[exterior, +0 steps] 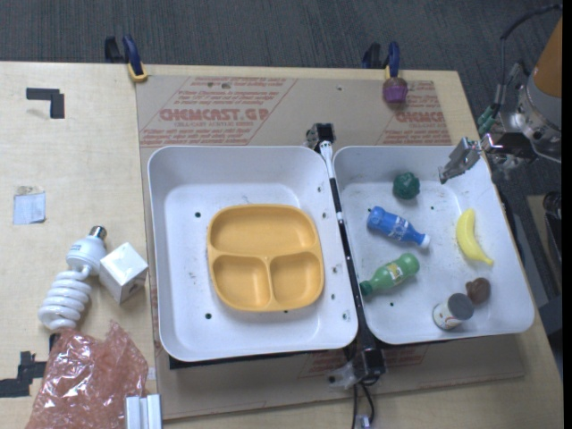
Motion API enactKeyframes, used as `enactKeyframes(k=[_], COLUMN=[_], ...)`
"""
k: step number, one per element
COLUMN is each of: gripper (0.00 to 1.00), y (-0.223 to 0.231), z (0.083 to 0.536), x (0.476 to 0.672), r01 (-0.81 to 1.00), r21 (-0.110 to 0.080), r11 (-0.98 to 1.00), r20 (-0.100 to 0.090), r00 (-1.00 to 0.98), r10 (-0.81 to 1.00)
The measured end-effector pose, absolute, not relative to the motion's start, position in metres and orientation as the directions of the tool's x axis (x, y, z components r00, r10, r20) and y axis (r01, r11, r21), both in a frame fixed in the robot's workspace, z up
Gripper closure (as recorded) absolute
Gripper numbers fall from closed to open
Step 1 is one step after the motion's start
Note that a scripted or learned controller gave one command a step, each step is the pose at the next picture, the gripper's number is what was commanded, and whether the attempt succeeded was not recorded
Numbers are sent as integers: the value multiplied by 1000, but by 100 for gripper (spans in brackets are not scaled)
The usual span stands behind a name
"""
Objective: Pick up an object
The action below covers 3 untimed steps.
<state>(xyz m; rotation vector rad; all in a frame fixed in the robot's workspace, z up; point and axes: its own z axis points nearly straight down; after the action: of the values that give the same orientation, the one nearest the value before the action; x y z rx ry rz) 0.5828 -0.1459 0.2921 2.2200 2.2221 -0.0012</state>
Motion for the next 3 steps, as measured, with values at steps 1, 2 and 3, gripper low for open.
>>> enactKeyframes(k=[1,2,3], gripper=[0,0,100], y=[-116,-99,-99], z=[114,92,102], x=[553,511,512], r01=[1000,1000,1000], r21=[-1,-1,1], r11=[-2,-2,-3], r20=[0,0,0], r00=[2,2,3], r10=[1000,1000,1000])
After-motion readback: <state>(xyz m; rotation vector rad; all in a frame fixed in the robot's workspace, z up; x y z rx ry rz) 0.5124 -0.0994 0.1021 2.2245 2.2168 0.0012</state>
